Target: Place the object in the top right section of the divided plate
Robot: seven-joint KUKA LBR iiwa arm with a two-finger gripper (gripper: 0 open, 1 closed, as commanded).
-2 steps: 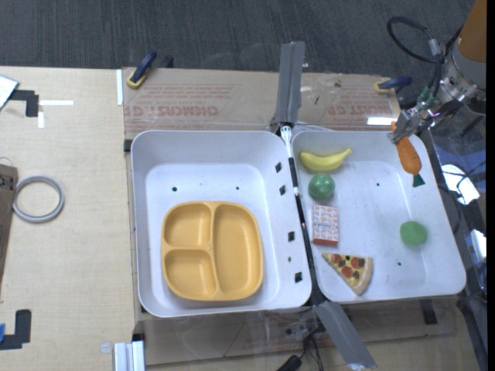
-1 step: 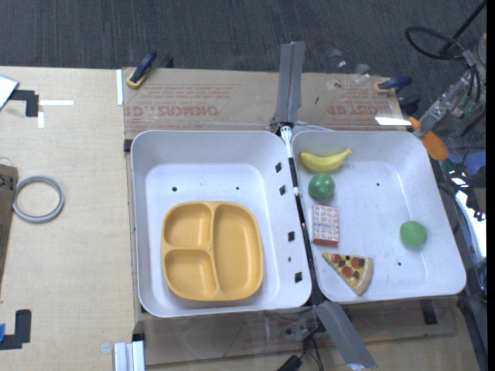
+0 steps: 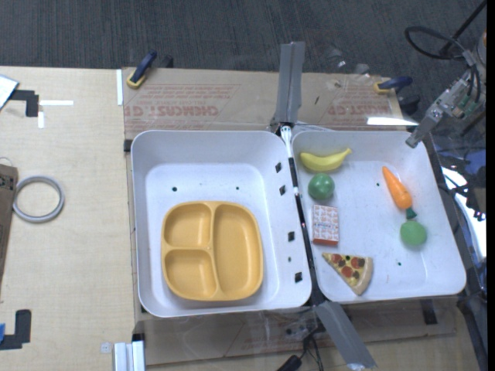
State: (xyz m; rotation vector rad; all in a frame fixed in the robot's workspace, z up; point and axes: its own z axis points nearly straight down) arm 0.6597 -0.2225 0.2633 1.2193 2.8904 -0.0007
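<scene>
The divided plate [image 3: 213, 251] is lying in the left bin [image 3: 147, 207], all its sections bare, while the candidate objects, namely banana [image 3: 325, 159], green ball [image 3: 321, 185], carton [image 3: 326, 225], pizza slice [image 3: 349, 269] and carrot [image 3: 397, 188], are sitting apart in the right bin [image 3: 441, 230]. The gripper [image 3: 424, 132] is hanging over that bin's far right corner, carrying nothing, and whether it stands apart or together cannot be told. In my judgement it is needing a centred descent on one well-isolated item, the carrot being nearest.
</scene>
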